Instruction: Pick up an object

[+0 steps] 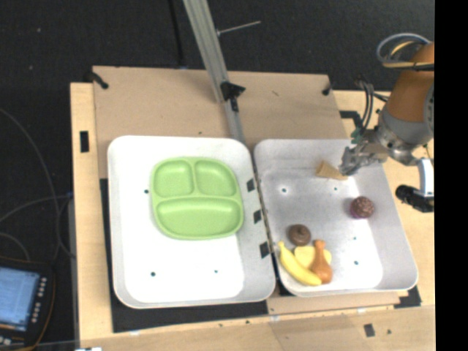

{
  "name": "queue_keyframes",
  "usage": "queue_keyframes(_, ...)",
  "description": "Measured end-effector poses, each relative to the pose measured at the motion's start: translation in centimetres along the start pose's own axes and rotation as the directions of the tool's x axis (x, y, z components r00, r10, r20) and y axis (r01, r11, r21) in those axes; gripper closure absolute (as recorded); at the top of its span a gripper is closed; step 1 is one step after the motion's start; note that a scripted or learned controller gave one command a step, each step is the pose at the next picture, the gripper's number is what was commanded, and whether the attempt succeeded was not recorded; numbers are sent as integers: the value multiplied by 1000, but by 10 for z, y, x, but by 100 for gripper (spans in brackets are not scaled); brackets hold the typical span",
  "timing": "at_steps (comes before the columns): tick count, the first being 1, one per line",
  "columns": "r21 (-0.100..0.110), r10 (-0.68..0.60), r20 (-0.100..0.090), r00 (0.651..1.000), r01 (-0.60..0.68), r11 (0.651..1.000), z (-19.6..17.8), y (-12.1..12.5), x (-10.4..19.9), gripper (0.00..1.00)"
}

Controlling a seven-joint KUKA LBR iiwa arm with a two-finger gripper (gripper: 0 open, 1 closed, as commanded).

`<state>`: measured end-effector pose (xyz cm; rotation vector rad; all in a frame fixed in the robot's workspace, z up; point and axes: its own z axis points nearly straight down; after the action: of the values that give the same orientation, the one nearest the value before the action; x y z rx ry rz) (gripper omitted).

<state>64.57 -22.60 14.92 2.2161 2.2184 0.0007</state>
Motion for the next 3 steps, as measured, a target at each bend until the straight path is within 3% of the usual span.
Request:
queue_keyframes(1,-3,-1,-1,1000,1,1000,-59,-5,5,100)
queue_keyframes(2,2,-1,-1,1000,1,1000,-52,-4,4,100)
queue_keyframes(3,0,-6,-4,1000,6,1000,-69,4,58,100)
